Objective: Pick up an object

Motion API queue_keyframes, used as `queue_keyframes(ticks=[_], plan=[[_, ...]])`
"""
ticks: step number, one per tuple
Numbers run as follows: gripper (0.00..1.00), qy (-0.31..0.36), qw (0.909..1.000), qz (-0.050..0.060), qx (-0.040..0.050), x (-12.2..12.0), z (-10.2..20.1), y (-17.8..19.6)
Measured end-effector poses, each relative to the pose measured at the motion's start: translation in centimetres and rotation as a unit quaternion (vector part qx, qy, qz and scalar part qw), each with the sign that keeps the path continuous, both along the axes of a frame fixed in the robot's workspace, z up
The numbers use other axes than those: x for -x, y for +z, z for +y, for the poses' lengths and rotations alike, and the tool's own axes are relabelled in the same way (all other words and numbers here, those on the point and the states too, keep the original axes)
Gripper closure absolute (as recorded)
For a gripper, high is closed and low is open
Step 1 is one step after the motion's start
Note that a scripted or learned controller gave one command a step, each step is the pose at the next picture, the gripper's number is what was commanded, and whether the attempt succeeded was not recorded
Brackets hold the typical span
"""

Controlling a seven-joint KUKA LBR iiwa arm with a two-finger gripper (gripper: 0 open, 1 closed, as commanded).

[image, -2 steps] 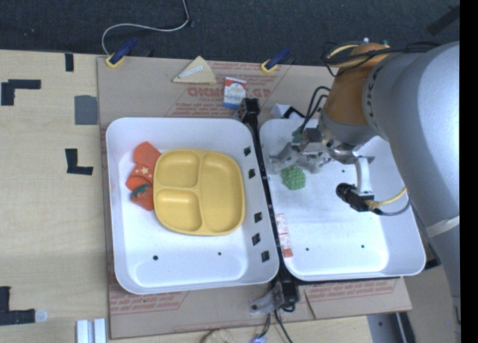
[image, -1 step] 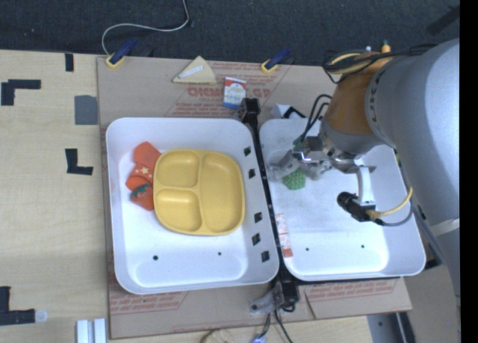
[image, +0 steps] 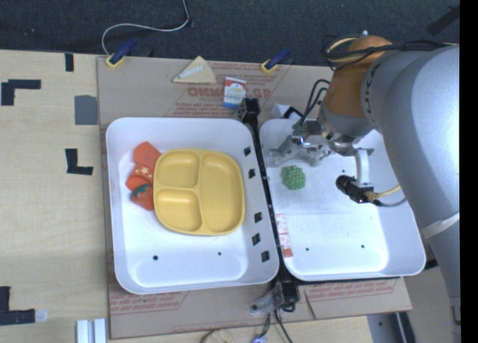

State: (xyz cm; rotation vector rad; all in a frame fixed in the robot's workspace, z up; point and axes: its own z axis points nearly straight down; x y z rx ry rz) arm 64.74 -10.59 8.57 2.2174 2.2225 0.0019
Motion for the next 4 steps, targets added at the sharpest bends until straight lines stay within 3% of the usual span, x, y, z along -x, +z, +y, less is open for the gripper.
queue_keyframes(ticks=[1, 2, 3, 4], plan=[[0.00, -0.001, 1.0000, 0.000, 0.0008, 3.5, 0.6, 0.0], [0.00, -0.001, 1.0000, 0.000, 0.0002, 0.2, 0.9, 0.0], [0.00, -0.001, 1.0000, 0.000, 0.0009, 2.7, 1.1, 0.0], [1.00, -0.001, 1.0000, -0.002, 0.0012, 2.6, 1.1, 1.1]])
